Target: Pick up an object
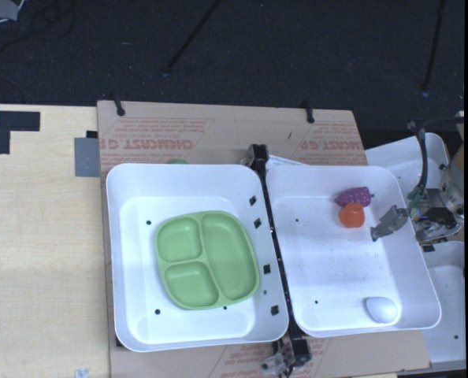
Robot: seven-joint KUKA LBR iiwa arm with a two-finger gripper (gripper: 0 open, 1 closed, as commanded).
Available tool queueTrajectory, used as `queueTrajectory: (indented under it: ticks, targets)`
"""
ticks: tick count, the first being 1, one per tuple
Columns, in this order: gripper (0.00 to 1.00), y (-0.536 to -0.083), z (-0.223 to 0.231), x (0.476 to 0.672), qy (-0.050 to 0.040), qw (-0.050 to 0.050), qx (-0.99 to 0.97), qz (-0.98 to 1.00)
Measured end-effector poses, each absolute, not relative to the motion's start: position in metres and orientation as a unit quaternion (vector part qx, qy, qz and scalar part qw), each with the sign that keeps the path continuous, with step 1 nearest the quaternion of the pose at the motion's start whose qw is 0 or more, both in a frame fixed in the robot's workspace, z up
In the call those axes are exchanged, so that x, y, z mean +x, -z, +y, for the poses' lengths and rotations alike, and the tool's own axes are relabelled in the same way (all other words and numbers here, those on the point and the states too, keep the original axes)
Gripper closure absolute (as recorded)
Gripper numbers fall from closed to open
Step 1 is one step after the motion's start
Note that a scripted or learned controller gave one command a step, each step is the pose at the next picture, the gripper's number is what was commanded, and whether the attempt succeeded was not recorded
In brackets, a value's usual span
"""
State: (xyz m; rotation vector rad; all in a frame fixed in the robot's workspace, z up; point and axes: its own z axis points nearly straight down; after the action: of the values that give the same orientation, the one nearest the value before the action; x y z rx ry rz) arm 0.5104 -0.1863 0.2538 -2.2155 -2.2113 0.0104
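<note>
While the gripper [388, 222] sits low over the right edge of the right bin [328, 290], whether it's open or closed can't be told, and nothing shows in it. Orange ball [351, 216] lies just left of it, touching a purple object [354, 195]; white egg-shaped object [381, 309] sits near the bin's front right corner. Left bin [131, 211] holds a green divided plate [206, 259].

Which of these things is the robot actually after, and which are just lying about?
Likely candidates, near the gripper in the right bin:
- orange ball
- purple object
- white egg-shaped object

Just lying about:
- green divided plate in the left bin
- cardboard sheet under both bins
</note>
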Motion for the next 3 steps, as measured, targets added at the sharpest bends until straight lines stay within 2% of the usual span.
queueTrajectory:
  ticks: [1, 3]
  targets:
    - [0.0, -0.258, -0.186, 0.512, -0.0007, 0.002, -0.707, -0.707]
    - [0.0, -0.136, -0.183, 0.501, -0.0016, 0.004, -0.707, -0.707]
